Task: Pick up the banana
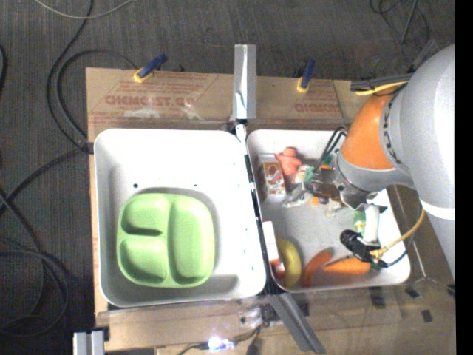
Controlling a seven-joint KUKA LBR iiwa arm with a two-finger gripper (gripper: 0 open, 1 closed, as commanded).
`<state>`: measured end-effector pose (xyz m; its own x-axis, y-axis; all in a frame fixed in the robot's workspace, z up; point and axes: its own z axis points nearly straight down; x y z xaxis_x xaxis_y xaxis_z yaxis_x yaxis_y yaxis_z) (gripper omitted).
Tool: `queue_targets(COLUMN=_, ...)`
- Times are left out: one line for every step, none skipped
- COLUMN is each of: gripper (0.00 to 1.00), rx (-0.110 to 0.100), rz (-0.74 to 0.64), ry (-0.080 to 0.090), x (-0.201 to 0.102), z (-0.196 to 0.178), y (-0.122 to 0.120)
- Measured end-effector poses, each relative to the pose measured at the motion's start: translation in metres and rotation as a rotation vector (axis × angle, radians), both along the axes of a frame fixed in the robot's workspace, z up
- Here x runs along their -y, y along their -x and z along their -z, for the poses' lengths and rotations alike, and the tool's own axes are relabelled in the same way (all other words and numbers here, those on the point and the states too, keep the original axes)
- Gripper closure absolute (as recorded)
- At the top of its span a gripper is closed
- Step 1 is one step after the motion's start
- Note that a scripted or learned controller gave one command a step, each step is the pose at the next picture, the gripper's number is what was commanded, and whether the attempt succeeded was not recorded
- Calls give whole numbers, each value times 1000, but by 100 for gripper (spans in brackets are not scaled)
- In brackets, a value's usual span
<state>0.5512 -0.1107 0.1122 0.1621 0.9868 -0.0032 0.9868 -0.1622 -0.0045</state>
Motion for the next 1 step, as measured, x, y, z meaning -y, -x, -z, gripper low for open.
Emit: queue_targets(gripper=0, rx=23, rz=-60, ry=3, x=-14, z=22, y=62)
